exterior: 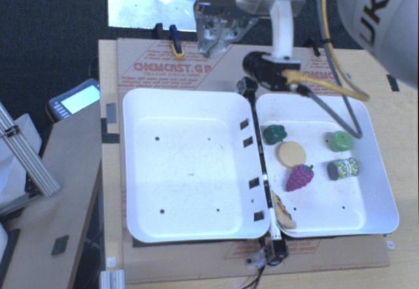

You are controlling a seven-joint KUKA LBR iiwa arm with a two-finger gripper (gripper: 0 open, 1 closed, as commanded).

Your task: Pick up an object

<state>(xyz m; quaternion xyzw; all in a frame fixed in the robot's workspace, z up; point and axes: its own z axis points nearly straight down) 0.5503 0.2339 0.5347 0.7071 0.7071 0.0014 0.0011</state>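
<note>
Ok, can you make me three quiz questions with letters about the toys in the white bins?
1. Which bin holds the purple grape bunch toy?
A. the left bin
B. the right bin
C. neither bin

2. How many green toys lie in that bin?
A. two
B. none
C. five

3. Where is the robot's gripper?
A. down among the toys
B. inside the left bin
C. up above the far edge of the bench, behind the bins

Answers:
1. B, the grapes lie in the right white bin, beside the round tan disc.
2. A, a dark green lumpy toy and a lighter green round toy.
3. C, it hangs over the cardboard behind the left white bin, away from every toy.
</note>
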